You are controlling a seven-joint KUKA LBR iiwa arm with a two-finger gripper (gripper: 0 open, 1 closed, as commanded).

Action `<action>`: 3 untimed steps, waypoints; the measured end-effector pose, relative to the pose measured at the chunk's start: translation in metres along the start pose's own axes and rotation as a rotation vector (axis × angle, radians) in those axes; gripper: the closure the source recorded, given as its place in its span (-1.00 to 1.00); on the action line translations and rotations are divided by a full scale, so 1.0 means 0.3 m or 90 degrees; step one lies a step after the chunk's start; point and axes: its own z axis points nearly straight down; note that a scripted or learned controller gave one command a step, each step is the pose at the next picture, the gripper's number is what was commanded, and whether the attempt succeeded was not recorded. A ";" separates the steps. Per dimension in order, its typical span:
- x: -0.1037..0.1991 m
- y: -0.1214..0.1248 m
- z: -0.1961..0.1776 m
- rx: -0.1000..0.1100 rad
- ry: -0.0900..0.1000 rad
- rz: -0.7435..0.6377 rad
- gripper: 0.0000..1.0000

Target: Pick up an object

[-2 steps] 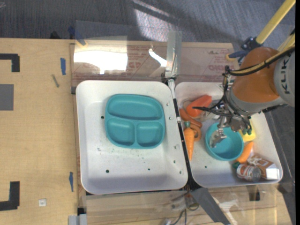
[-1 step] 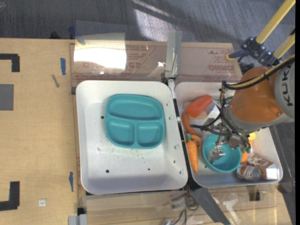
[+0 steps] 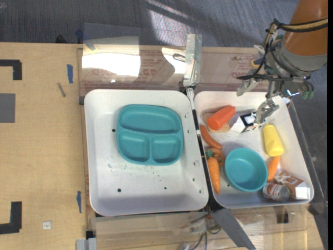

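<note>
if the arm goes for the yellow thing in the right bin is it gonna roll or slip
The yellow object looks smooth and rounded, so it may well slip between narrow fingers. Its elongated shape suggests it would roll sideways if nudged, though the orange carrot at its lower end might check that. It lies just below the pincer, near the right bin's wall, which probably limits approach from that side.

Two white bins from above, arm at right

The left bin [image 3: 99,155] held a teal divided plate [image 3: 150,134]. The right bin [image 3: 299,139] held a teal bowl [image 3: 244,169], carrots [image 3: 214,173], an orange block [image 3: 221,117], a yellow piece [image 3: 272,140] and a packet [image 3: 283,190]; the gripper [image 3: 265,111] hung over its back.
</note>
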 end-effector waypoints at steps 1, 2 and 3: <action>-0.019 -0.267 0.497 -0.002 0.006 0.038 -1.00; 0.081 -0.282 0.526 -0.002 0.006 0.154 -1.00; 0.285 -0.213 0.524 -0.001 0.005 0.167 -1.00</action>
